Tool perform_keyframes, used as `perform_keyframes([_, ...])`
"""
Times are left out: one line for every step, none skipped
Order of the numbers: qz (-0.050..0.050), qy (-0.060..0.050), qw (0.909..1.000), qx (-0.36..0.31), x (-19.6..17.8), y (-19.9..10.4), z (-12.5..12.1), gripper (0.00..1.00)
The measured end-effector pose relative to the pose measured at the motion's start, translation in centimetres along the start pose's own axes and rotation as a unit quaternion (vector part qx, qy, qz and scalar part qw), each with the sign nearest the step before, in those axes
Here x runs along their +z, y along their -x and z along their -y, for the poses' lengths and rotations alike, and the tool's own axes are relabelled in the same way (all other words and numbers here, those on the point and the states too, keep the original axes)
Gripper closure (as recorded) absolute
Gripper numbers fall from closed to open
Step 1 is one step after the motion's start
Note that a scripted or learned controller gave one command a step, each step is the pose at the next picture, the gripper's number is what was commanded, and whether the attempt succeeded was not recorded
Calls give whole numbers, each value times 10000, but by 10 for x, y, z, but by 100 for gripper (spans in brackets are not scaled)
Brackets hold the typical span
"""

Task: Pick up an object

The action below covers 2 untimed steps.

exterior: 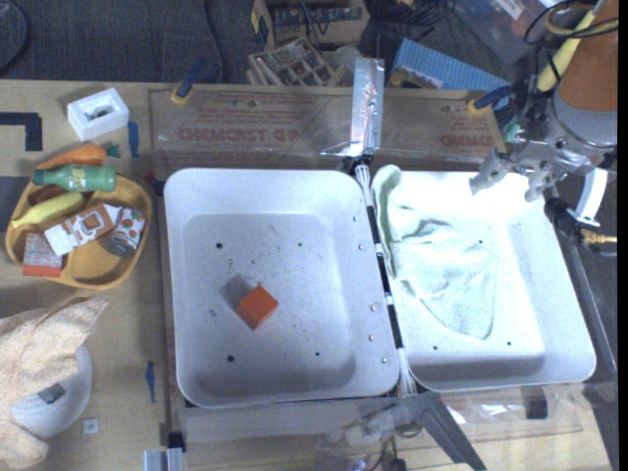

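An orange block (pixel 258 306) lies in the left bin (pixel 196 214), a little left of its middle, with a grey shadow patch beside it. A pale white-green cloth (pixel 442 268) is spread crumpled over the left and middle of the right bin (pixel 559 341). My gripper (pixel 510 182) hangs over the far right corner of the right bin, above and to the right of the cloth. It is open, its two fingers (pixel 486 178) spread apart with nothing between them. The orange block is far from it, in the other bin.
A wooden bowl (pixel 128 263) of toy food stands left of the bins, with a small white box (pixel 98 114) behind it. A beige cloth (pixel 44 346) lies at the lower left. A clear panel (pixel 255 126) stands along the bins' far side.
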State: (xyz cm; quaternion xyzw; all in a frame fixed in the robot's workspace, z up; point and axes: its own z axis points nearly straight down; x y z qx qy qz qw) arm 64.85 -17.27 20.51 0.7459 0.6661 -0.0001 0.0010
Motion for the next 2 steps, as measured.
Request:
perform_keyframes([-1, 7, 9991, -419, 111, -59, -11, 0])
perform_keyframes([3, 10, 9990, -451, 93, 8, -15, 0])
